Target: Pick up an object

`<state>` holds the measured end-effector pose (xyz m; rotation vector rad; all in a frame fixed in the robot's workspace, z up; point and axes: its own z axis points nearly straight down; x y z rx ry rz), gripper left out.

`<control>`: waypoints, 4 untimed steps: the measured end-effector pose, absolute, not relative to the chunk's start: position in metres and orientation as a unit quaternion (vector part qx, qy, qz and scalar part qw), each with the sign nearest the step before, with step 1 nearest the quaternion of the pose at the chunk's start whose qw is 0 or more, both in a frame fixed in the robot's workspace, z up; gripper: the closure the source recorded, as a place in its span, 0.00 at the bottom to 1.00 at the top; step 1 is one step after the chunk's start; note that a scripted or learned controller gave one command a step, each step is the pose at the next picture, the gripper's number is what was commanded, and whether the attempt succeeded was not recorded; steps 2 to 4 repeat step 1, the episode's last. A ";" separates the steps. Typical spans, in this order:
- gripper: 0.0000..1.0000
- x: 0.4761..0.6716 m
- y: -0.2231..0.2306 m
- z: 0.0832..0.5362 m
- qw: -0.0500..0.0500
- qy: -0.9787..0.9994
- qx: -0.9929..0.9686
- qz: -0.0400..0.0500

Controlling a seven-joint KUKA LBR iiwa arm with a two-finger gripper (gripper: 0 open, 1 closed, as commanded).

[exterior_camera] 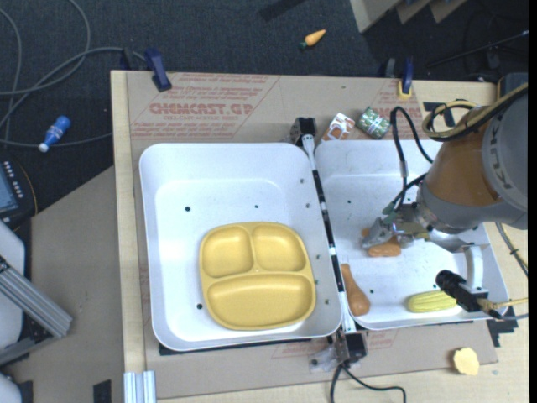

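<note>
Near rim of right bin [394, 316]: yellow corn cob [431, 301] at 5 o'clock, orange carrot-like piece [353, 291] at 7. Risk, judged: rounded sausage-like piece [384, 249], orange-brown, at bin centre-left, could roll or squirt aside on closing. Gripper [394, 230] just above, maybe touching; finger state cannot tell. Left bin [168, 175]: yellow divided plate [256, 274].

Left bin [168, 183]: white, holding a pale yellow divided plate [256, 274]. Right bin [361, 170]: white, holding an orange sausage-shaped piece [385, 249], an orange-brown carrot-shaped piece [354, 291], and a yellow corn cob [431, 301]. Worktop [210, 99]: tan cardboard with red lettering. Arm [470, 179]: grey, orange band.
</note>
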<state>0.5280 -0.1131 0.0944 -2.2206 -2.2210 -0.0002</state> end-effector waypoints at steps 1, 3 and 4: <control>1.00 0.561 -0.031 0.191 -0.004 -0.711 -0.704 -0.005; 1.00 0.561 -0.031 0.191 -0.004 -0.711 -0.704 -0.005; 1.00 0.561 -0.031 0.191 -0.004 -0.711 -0.704 -0.005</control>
